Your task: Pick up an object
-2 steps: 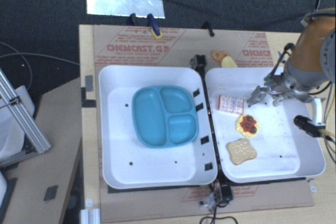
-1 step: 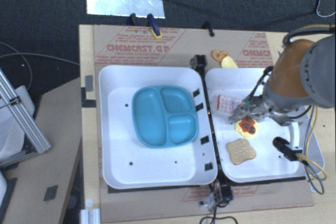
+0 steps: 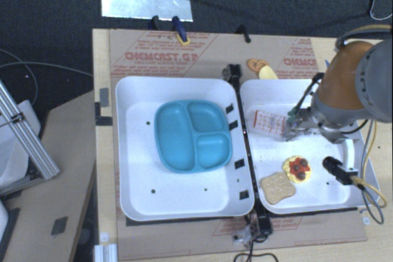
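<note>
Just left of the gripper, touching it or very nearly so, lies the flat packet, white with a red printed pattern, rectangular and slightly crumpled. I cannot tell from this angle whether the gripper is released or clenched, nor whether it has any hold on the packet. Both sit low in the right bin, a shallow white tray with smooth, rounded walls. Beyond the packet, further left of the tool, the bin wall rises close by, where it meets the left bin along a dark seam with black clips. On the far side of the gripper the floor is bare white up to the rim, so that is the open room I see. On its near side sit a round toy pizza, yellow with red topping, and, just past it toward the front rim, a pale tan slice of toast with a speckled face; the two almost touch. Well to the tool's left, a glossy blue divided plate with three compartments lies flat in the left bin. Past the far rim, on the printed cardboard, rest a yellow rounded piece and a brown one beside it.
</note>
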Robot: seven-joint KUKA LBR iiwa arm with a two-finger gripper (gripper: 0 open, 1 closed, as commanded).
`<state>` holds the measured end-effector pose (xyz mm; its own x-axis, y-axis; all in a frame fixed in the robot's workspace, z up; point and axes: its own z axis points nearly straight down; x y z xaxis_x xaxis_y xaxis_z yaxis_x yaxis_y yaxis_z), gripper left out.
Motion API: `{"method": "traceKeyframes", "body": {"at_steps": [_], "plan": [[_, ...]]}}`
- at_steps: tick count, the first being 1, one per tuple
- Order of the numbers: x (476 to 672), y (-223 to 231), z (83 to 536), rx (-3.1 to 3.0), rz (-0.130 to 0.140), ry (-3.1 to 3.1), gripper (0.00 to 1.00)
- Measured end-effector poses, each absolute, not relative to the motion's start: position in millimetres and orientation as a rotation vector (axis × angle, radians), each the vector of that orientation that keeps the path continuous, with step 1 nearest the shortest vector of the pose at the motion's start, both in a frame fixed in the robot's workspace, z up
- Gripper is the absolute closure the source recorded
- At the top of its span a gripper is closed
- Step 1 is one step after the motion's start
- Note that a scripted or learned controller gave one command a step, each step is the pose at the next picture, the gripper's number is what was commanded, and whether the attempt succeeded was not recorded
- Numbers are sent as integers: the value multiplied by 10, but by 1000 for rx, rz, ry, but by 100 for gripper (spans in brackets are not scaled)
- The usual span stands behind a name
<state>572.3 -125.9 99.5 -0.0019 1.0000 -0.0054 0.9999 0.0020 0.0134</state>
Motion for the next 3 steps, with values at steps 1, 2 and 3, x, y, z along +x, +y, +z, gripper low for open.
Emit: {"method": "traceKeyframes", "body": {"at_steps": [1, 2, 3], "plan": [[5300, -333, 1888, 2208, 8, 2233, 100], [4867, 415, 3231, 2201, 22, 2232, 100], [4873, 432, 3072, 2215, 4, 2226, 100]]}}
